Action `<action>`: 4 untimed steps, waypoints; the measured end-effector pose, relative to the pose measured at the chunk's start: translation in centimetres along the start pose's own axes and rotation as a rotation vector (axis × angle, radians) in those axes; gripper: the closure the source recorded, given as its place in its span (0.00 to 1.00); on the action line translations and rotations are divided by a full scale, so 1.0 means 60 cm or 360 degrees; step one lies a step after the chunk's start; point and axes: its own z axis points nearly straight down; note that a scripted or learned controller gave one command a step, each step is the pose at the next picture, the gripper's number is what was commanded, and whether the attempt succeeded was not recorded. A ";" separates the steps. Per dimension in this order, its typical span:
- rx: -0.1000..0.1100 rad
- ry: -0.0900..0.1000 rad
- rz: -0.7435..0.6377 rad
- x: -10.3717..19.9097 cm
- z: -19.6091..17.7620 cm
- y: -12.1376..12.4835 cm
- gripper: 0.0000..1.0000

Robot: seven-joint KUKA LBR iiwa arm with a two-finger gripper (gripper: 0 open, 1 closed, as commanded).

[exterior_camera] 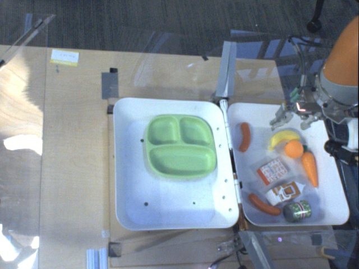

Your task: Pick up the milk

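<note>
Milk (284, 192) carton, small, white with brown label, lying flat, gripper (295, 115) fingers spread

The milk (286, 192) is a small white carton with a brown label. It lies flat on its side in the near part of the right bin (331, 217), slightly tilted, just beside a green can (297, 210).

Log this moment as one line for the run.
gripper: above right bin's far edge | milk: in right bin, untouched | green tray: left bin
</note>
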 end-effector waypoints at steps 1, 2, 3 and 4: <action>-0.0001 0.0000 -0.0134 -0.038 0.258 -0.064 0.00; -0.0012 -0.0003 -0.0138 -0.037 0.239 -0.059 1.00; -0.0012 -0.0002 -0.0138 -0.037 0.239 -0.059 0.00; -0.0020 -0.0007 -0.0247 -0.017 0.267 -0.145 0.00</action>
